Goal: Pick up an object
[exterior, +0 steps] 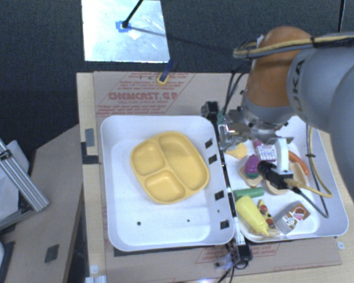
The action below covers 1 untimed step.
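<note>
My gripper (259,148) hangs low over the upper part of the right bin (336,219), under the grey arm and its orange band. Just below it lie a purple toy (251,164), a tan bread-like piece (252,177) and a pale yellow wedge (239,151). An orange carrot-like toy (297,161) lies to its right. Nearer the front are a green piece (249,193), a yellow banana-shaped toy (251,215) and a small printed box (291,216). Nothing shows as held.
The left bin (119,227) holds a yellow divided plate (168,166). A ridge with black clips (220,195) separates the two bins. Brown cardboard (142,96) lies under them, and a shiny metal sheet (125,28) lies behind.
</note>
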{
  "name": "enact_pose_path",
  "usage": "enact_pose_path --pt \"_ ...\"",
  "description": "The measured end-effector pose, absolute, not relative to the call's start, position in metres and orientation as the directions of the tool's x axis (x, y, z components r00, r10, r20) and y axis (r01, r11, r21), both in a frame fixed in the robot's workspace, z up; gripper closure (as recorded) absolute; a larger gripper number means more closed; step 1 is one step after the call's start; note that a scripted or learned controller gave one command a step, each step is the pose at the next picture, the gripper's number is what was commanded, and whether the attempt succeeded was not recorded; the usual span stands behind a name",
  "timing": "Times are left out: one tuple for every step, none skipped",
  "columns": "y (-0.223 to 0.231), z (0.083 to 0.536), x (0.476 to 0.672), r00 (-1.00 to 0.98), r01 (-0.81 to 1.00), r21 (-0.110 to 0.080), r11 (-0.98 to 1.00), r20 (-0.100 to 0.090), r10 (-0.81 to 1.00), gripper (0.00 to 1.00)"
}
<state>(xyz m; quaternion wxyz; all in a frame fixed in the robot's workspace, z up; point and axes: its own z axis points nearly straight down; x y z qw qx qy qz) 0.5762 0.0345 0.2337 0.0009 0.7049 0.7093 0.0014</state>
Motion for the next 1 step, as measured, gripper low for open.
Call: enact_pose_path --pt "0.0351 0.2182 0.5821 -0.006 1.0 0.0 0.006 -0.001 1.0 1.0"
